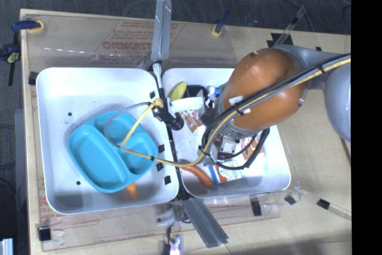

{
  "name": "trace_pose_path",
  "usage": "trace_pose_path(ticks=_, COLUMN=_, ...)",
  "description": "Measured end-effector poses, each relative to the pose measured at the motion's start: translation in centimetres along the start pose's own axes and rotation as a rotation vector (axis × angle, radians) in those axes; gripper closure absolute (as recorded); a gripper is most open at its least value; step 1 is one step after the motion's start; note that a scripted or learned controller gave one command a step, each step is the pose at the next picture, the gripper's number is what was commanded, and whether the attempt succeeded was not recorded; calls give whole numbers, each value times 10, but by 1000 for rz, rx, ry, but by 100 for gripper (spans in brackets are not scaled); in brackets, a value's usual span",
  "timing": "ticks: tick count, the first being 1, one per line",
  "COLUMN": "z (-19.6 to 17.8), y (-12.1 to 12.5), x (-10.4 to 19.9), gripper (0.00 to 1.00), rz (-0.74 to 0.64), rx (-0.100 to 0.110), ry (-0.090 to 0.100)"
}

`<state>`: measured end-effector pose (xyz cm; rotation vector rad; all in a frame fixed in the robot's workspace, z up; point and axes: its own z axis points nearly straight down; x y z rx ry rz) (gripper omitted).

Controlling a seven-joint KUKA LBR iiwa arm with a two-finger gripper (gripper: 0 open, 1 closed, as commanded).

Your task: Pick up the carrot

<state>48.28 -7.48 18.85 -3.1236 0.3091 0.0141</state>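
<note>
Overhead camera view: the arm's orange wrist band (265, 89) hangs over the right bin (280, 179), hiding the gripper (230, 149) (its state cannot be told). The carrot (200, 174) lies at that bin's front-left, near its rim. A blue divided tray (110, 152) sits in the left bin (51, 128). A good grasp likely means descending squarely over the carrot's middle.
</note>
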Motion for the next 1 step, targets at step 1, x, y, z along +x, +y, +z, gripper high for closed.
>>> trace_pose_path(ticks=1, z=-79, y=-23, x=-4, gripper=100, rz=3, rx=-1, ry=3)
